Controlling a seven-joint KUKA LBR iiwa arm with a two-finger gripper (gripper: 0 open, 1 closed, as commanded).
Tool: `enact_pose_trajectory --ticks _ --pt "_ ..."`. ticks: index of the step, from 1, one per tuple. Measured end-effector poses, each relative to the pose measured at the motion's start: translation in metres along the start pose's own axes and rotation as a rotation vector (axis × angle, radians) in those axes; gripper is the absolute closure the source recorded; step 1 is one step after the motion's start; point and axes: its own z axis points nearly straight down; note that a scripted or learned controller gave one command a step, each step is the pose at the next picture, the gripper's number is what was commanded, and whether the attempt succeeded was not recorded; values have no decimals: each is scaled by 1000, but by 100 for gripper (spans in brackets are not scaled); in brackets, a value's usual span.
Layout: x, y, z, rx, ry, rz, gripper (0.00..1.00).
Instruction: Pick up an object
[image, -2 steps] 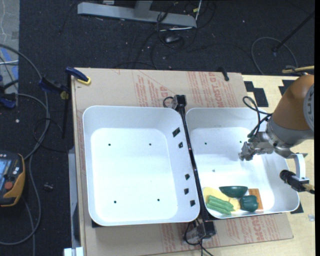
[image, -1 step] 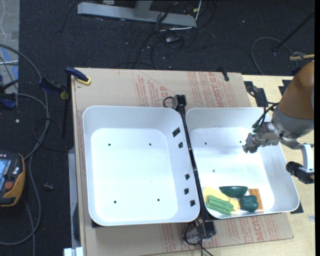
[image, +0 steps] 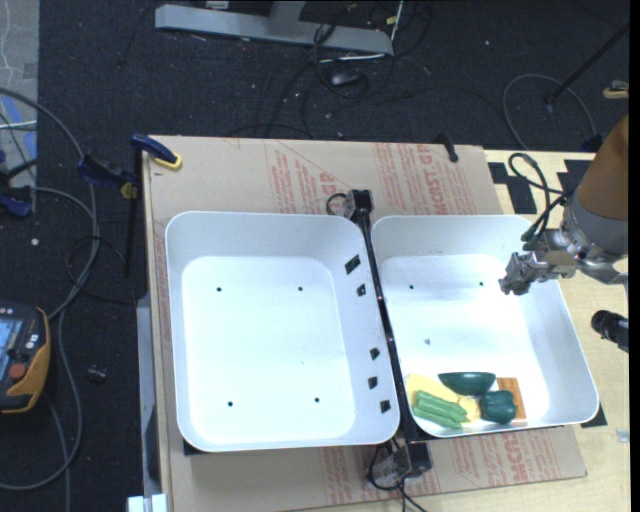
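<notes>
Right now the pincer (image: 517, 272) hangs over the upper right edge of the right bin (image: 455, 300), at about two o'clock from that bin's middle, and I cannot tell how it is set; nothing is visibly held in it. The things to pick lie bunched in the bin's five-o'clock corner: a green ridged piece (image: 438, 409), a dark green bowl-like piece (image: 467, 381), a teal lump (image: 498, 406), a yellow piece (image: 427, 387) and an orange one (image: 511, 386), touching or overlapping. The left bin (image: 265, 330) sits alongside on the tabletop (image: 300, 175). My worry is the crowding against the wall: a descent there could strike the rim, or nip two pieces and drop both.
</notes>
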Motion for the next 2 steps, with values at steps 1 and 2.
enact_pose_trajectory --ticks 1,2 --pt "-1 9 -59 -2 0 0 100" --pt "60 3 -54 4 2 -4 100"
